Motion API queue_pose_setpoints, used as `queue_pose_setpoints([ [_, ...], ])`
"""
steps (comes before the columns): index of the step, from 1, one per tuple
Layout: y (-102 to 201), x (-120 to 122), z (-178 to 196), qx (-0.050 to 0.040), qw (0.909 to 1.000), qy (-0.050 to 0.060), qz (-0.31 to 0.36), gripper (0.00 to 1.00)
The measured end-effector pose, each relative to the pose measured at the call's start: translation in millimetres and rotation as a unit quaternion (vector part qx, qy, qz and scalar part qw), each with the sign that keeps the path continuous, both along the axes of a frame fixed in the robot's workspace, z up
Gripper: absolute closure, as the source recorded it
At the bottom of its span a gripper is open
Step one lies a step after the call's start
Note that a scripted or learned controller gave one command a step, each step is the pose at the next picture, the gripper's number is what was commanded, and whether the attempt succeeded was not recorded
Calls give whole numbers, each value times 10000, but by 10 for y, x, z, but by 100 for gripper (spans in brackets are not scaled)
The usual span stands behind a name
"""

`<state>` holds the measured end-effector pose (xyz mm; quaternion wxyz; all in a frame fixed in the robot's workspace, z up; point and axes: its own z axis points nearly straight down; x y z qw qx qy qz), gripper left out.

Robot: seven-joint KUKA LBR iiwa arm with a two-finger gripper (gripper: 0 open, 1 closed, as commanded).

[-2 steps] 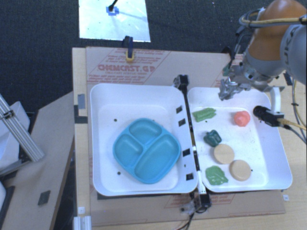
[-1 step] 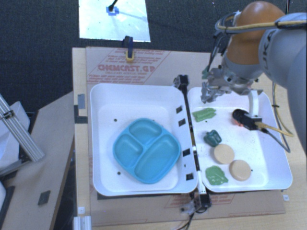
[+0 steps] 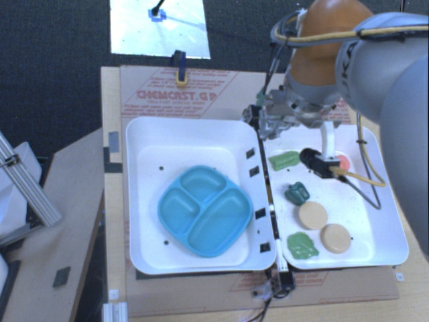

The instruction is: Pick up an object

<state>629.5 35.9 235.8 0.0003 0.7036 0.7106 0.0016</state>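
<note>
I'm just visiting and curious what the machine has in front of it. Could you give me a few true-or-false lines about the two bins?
1. A blue divided plate lies in the left bin. True.
2. Two tan round discs lie in the right bin. True.
3. The plate is red. False: it is blue.
4. The green pieces lie in the left bin. False: they lie in the right bin.
5. The arm reaches over the left bin. False: it hangs over the right bin.

Red print "CHEMCAST" on brown board [image 3: 175,94] behind bins; rest unreadable
</note>
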Motion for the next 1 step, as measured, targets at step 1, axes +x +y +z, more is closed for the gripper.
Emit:
queue_pose_setpoints([
  [1,504,134,-12,0,10000,-3,-1,100],
])
